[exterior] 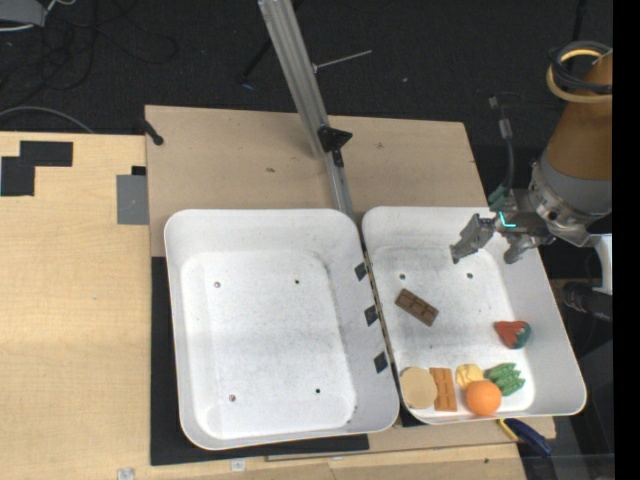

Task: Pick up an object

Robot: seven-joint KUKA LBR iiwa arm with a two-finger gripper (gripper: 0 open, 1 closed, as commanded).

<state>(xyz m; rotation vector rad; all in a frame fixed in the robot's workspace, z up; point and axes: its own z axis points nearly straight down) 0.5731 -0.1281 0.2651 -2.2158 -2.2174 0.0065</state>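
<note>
My gripper (492, 245) hangs over the upper right part of the right bin (440, 230), fingers spread open with nothing between them. Below it on the bin floor lies a brown chocolate bar (416, 307). A red and green strawberry-like piece (512, 334) sits near the bin's right wall. Along the front edge rest a tan bread slice (419, 387), an orange-brown wafer (444, 389), a small yellow piece (468, 373), an orange ball (484, 398) and a green leafy piece (506, 378).
The left bin (262, 328) stands beside the right one, joined by black clips (370, 313). A slanted aluminium rail (302, 88) rises behind the bins. The arm's orange band (585, 128) is at the right edge.
</note>
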